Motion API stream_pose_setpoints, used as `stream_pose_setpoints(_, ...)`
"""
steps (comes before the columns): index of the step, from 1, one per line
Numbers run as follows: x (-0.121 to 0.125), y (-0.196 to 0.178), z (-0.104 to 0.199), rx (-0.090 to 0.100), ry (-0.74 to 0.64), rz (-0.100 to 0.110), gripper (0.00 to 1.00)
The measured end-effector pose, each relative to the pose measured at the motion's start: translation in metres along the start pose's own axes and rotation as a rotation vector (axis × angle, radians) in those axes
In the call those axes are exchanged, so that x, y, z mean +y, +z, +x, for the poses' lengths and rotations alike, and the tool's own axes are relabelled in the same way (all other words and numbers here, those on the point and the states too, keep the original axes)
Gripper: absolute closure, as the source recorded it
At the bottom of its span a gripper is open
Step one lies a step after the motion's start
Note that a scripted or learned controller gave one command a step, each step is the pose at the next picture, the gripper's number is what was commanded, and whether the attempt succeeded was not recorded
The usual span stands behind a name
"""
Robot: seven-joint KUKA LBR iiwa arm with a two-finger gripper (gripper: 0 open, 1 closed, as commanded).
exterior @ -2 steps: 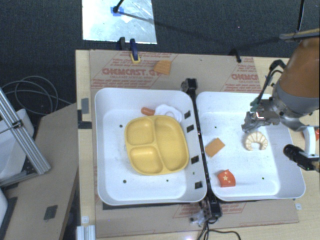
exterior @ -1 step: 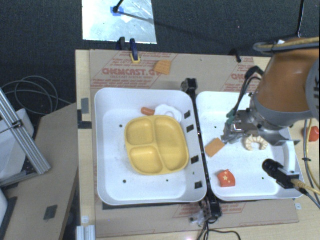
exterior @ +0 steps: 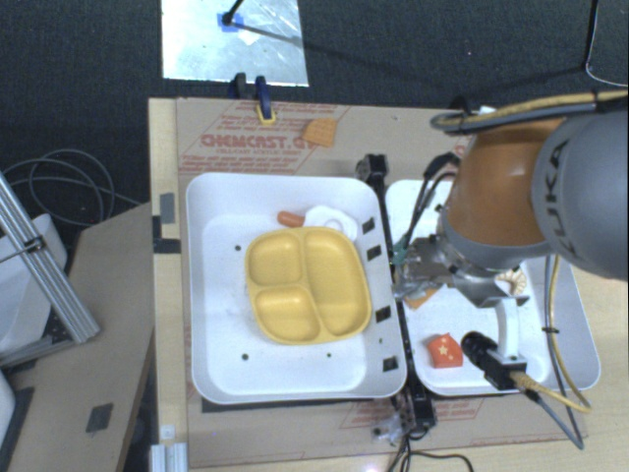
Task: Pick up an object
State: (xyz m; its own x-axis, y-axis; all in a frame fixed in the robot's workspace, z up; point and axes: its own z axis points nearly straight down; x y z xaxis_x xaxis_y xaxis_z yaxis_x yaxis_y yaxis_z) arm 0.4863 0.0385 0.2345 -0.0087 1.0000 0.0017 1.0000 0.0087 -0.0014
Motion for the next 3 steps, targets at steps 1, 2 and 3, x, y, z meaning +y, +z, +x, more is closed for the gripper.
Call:
stream_pose_setpoints(1,0.005,-0.084,-0.177,-0.012,0.023,-0.013,1.00)
stream_pose_setpoints(2,0.000,-0.070,-0.097,0.000,-0.002,-0.003,1.00)
stream_pose_setpoints(3,-0.002,0.054,-0.054,0.001,0.001,0.010,1.00)
